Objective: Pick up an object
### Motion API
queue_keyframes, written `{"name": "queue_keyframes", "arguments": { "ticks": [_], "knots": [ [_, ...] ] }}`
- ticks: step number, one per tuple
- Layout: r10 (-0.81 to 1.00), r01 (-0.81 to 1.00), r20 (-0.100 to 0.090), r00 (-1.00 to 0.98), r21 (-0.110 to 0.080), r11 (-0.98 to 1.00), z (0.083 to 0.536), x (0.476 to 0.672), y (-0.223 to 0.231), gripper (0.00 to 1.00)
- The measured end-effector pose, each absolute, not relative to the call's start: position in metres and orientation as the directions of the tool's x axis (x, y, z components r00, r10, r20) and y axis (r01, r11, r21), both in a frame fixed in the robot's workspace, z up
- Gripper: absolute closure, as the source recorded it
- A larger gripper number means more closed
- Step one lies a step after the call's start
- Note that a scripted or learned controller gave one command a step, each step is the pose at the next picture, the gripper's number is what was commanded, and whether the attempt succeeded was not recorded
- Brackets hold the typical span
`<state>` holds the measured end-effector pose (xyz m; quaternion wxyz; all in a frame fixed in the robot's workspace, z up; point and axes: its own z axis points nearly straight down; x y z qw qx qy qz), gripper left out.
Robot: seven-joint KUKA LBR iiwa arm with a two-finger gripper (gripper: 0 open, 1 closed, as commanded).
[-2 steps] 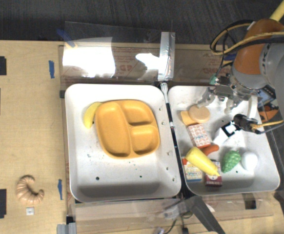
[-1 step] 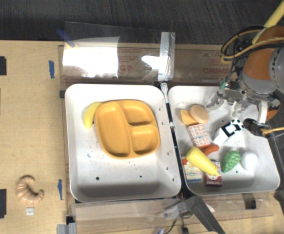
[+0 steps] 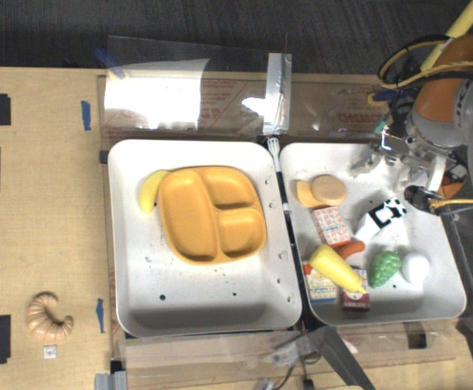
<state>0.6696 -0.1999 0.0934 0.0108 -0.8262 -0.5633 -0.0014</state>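
In the right bin, one yellow corn-like piece lies with its long axis slanting from upper left to lower right, beside one green toy, one round bread piece and one patterned box. The gripper hangs over the bin's upper right corner; its grip cannot be judged.

Right bin: bread roll, patterned box, yellow cone, green broccoli-like piece, white egg.

Left bin: orange divided tray centred, yellow banana at its left edge. Right bin: bread roll near the back-left corner, green item, yellow corn toward the front edge. Gripper above the bin's middle.
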Motion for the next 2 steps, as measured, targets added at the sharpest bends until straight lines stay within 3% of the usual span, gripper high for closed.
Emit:
{"name": "queue_keyframes", "arguments": {
  "ticks": [1, 2],
  "knots": [
    [0.999, 0.999, 0.001, 0.039, 0.0, -0.039, 0.086, 0.668, -0.172, 0.0],
    [0.979, 0.979, 0.001, -0.202, 0.005, 0.202, 0.088, 0.599, -0.092, 0.0]
  ]
}}
